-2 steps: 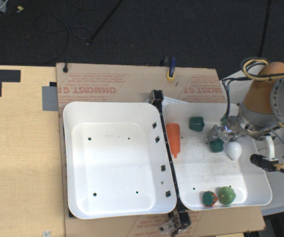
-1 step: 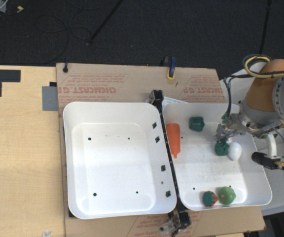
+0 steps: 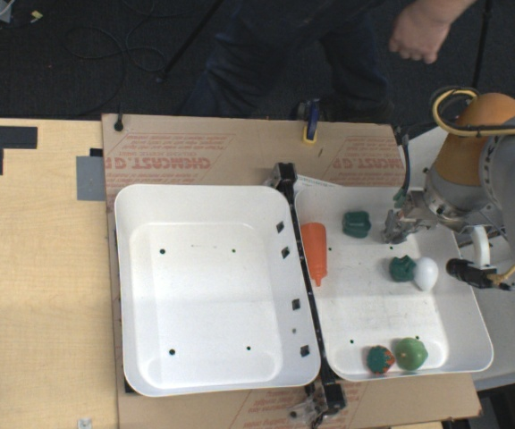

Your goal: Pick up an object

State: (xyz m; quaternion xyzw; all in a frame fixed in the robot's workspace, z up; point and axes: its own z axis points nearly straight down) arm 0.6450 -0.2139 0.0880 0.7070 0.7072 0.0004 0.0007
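The right bin [image 3: 459, 329] holds several small objects. An orange carrot-shaped piece [image 3: 315, 251] lies along its left wall. A dark green block [image 3: 357, 223] sits near the back. A second green piece [image 3: 402, 268] rests beside a white egg-shaped object [image 3: 426, 274]. At the front lie a red-and-green ball [image 3: 380, 358] and a green apple-like ball [image 3: 410, 353]. My gripper [image 3: 399, 224] hangs over the bin's back right part, to the right of the dark green block and above the green piece. Nothing is visible between its fingers.
The left bin [image 3: 141, 231] stands beside the right one, with black clips [image 3: 285, 179] along the shared wall. A person's hand [image 3: 416, 34] is at the top behind the bench. The arm's orange band [image 3: 472, 141] rises at the right edge.
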